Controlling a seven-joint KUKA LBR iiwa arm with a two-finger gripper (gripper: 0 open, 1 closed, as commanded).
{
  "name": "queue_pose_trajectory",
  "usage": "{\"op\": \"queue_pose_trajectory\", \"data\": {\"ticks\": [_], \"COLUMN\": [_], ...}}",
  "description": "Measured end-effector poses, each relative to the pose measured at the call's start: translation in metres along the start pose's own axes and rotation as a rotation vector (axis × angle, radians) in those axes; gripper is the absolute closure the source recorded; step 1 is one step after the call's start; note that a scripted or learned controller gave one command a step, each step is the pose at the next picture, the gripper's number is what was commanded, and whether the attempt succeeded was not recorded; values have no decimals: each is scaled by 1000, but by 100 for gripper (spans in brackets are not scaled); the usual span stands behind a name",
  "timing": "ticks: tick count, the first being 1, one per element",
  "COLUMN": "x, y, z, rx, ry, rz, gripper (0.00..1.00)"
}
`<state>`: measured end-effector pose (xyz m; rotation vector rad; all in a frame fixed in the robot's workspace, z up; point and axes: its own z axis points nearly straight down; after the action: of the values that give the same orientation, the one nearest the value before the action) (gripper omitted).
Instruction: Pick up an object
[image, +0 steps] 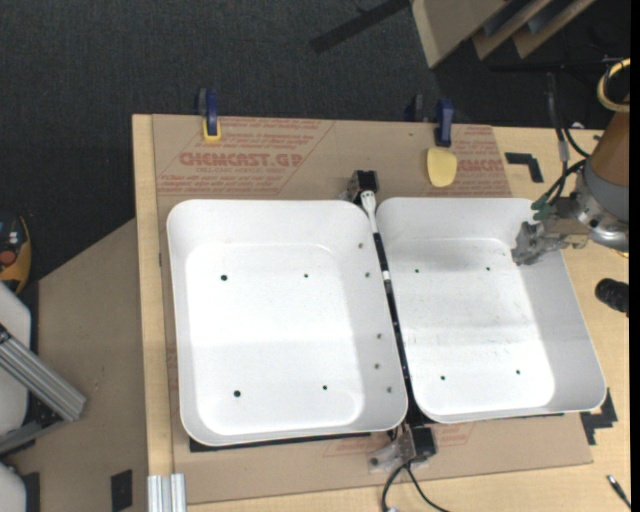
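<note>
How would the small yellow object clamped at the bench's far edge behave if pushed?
The yellow object looks rounded and soft-edged, probably light. It sits under a blue clamp, so it likely resists sliding. Its material is too small to judge.

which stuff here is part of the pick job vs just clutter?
Job:
- hand, over the right bin's far right edge
- right bin
- left bin

Lying about:
- yellow pad on the board behind the bins
- two blue clamps
- cable at the front edge
</note>
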<state>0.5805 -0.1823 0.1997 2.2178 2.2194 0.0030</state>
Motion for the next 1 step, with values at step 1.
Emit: {"op": "queue_pose_trajectory", "data": {"ticks": [1], "x": [91], "y": [61], "z": [-177], "rx": [-20], "ry": [0], "rz": [-11], "gripper": [100]}}
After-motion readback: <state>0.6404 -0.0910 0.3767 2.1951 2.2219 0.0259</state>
